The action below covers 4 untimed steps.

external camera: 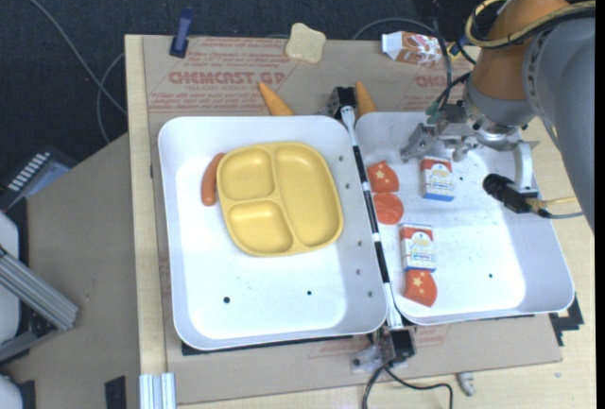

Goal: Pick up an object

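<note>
Small cartons and red food pieces, the things available for picking, lie in the right bin [539, 289]. One carton [437, 178], white with red and blue print, sits toward the bin's 12 o'clock edge. A second carton [418, 247] lies near the bin's centre, at about 6 o'clock from the first. Two red slices [382, 177] [388, 207] rest along the 9 o'clock side, and a red strawberry-like piece [421, 287] lies at 6 o'clock, touching the second carton's lower end.

The gripper [437, 144] reaches in from 3 o'clock and hangs just above the first carton's top edge. Its grey fingers [414, 144] splay wide to either side, with nothing between them.

The left bin [189, 303] holds a yellow divided plate [280, 197], with an orange sausage [209, 180] touching the plate's 9 o'clock rim.
</note>
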### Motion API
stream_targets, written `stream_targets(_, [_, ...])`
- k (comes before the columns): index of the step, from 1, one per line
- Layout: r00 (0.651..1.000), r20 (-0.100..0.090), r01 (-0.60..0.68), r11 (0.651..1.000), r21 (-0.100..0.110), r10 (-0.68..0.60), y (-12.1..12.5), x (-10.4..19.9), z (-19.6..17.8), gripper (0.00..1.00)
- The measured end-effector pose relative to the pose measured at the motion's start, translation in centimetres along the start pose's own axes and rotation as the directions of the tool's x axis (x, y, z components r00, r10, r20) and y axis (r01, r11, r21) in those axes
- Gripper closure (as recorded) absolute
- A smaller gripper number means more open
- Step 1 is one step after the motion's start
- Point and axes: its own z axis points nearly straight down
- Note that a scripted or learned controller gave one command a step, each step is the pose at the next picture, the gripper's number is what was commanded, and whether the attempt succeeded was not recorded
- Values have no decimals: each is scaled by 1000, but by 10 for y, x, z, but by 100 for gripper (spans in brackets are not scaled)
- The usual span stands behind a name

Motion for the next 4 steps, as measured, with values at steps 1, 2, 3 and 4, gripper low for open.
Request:
stream_targets(1, [1000, 1, 1, 1000, -3, -1, 1, 0, -11, 100])
stream_targets(2, [1000, 1, 1, 1000, -2, -1, 1, 0, -10, 0])
stream_targets(3, [1000, -9, -4, 1000, 19, 4, -12, -20, 16, 0])
stream_targets(4, [1000, -8, -3, 1000, 16, 3, -11, -20, 5, 100])
